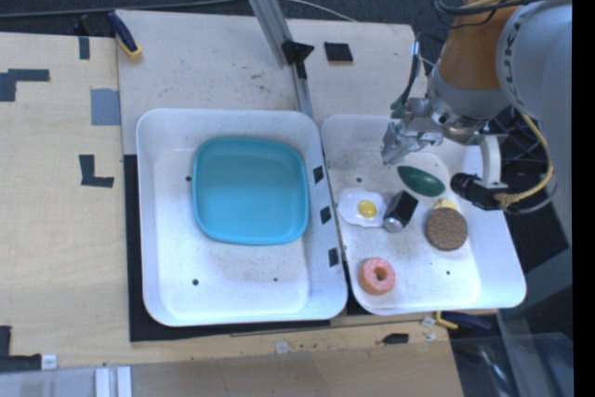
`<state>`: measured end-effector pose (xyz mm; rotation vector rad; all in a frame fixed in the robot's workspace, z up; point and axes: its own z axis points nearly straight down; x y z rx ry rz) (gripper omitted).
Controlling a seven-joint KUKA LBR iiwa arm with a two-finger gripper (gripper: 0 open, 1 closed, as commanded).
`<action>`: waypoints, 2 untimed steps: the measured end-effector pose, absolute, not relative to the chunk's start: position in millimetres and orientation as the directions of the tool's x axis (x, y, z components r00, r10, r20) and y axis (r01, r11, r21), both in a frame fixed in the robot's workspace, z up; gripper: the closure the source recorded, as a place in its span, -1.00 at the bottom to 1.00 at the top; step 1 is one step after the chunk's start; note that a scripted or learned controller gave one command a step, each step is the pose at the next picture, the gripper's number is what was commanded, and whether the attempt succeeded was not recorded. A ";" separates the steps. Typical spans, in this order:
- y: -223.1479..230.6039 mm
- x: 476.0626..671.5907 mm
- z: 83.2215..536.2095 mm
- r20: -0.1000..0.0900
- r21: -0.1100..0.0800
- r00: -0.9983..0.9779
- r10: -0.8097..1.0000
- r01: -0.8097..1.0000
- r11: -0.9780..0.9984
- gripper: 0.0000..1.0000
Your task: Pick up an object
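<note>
Arm: grey KUKA with orange band, reaching in from the right, wrist over the right bin's upper part.
Gripper: hangs over the right bin, just above and left of the dark green object; nothing seen between its tips; whether it is released or clenched cannot be told at this angle.
Dark green object: oval, lying in right bin, close below the gripper; contact unclear.
Black can: tilted, between the fried egg toy and the brown disc.
Fried egg toy: white with yellow yolk, near the right bin's left wall.
Brown disc: round, right of the can.
Pink donut: at the bin's lower left.
Left bin: holds a teal plate, roughly centred.
</note>
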<state>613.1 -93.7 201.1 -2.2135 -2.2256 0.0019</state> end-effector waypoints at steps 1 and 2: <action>-37.7 612.5 195.8 0.001 -0.003 -0.005 1.000 1.000 0.005 1.00; 9.6 612.0 211.8 0.001 -0.002 -0.005 1.000 1.000 0.005 1.00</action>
